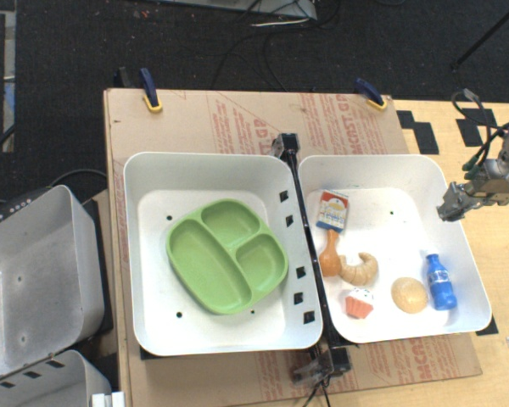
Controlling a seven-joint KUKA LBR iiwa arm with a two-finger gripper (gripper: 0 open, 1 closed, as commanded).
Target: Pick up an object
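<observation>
A grey plastic tub (34, 287) is sitting at the far left, off the brown surface (212, 117). On that surface the left bin (144, 176) is holding a green divided plate (226, 255), which is lying flat and taking up the middle of the bin floor.

The right bin (424, 176) is touching the left one along a shared edge and is carrying the small things. A small red-and-white carton (332, 210) is lying toward the far left of this bin. Just nearer than it, an orange drumstick-shaped toy (329, 256) is touching a croissant (360, 269). A little cupcake (359, 303) is sitting at the near side, and to its right a pale round bun (409, 295) is resting just beside a blue bottle (440, 282).

The gripper (451, 207) is hanging over the right rim of the right bin, well apart from every object — nothing is showing in its grasp, and how far it is opened cannot be told.
</observation>
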